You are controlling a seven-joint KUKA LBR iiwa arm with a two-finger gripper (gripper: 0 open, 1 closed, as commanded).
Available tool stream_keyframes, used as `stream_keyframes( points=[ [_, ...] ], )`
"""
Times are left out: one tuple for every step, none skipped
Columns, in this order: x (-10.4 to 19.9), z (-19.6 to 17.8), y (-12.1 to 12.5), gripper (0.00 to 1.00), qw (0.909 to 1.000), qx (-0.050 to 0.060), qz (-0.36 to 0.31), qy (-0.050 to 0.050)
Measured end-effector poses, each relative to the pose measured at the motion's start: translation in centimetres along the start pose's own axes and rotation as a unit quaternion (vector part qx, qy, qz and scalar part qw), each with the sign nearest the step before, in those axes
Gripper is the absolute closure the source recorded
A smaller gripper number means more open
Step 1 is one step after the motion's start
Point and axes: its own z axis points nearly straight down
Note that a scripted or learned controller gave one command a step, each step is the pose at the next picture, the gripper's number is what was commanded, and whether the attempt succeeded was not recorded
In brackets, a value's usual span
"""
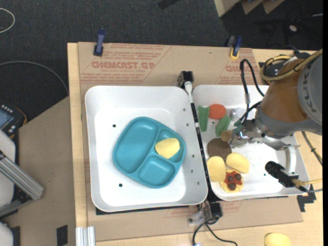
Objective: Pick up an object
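Note:
My gripper [238, 131] hangs low over the middle of the right bin [256, 94], reaching in from the right. Just left of it lie a small green and orange piece [224, 125], a long green item [204, 117] and a red-orange round item [218, 110]. A brown disc [219, 147] sits just below and left of the gripper. Nearer the front lie two yellow pieces [216, 168] [238, 162] and a red and yellow toy [233, 181]. I see nothing lifted clear of the bin.
The left bin [102, 106] bears a blue divided plate [138, 152] with a pale yellow item [167, 147] in its right compartment. A black divider bar [193, 114] runs between the bins. Blue clamps [99, 42] [235, 46] sit at the bench's back edge.

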Motion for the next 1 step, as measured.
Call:
stream_keyframes(
  points=[
    [6.12, -7.14, -2.78, 1.0, 1.0, 0.005, -0.005, 0.004]
  ],
)
